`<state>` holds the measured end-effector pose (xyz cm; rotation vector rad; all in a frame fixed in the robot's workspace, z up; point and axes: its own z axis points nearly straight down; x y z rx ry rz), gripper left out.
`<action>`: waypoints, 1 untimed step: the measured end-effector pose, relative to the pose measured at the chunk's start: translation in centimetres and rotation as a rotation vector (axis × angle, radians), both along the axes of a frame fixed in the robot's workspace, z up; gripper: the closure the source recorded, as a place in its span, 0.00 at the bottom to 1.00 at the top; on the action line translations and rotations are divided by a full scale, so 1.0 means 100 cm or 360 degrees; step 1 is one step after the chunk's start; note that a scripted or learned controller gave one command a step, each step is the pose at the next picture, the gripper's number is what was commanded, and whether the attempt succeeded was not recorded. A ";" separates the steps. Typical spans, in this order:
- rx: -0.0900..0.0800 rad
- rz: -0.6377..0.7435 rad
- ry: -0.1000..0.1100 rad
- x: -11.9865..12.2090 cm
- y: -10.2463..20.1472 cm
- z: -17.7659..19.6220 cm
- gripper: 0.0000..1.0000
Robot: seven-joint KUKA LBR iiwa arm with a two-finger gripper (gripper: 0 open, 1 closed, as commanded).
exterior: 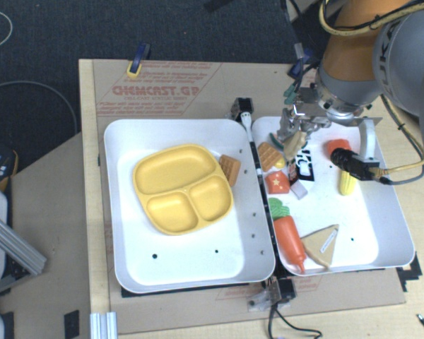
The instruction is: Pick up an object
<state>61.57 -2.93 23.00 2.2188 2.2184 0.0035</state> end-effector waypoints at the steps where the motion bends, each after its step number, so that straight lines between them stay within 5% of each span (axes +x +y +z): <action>1: 0.0002 0.0002 0.0009 -0.007 0.011 0.003 1.00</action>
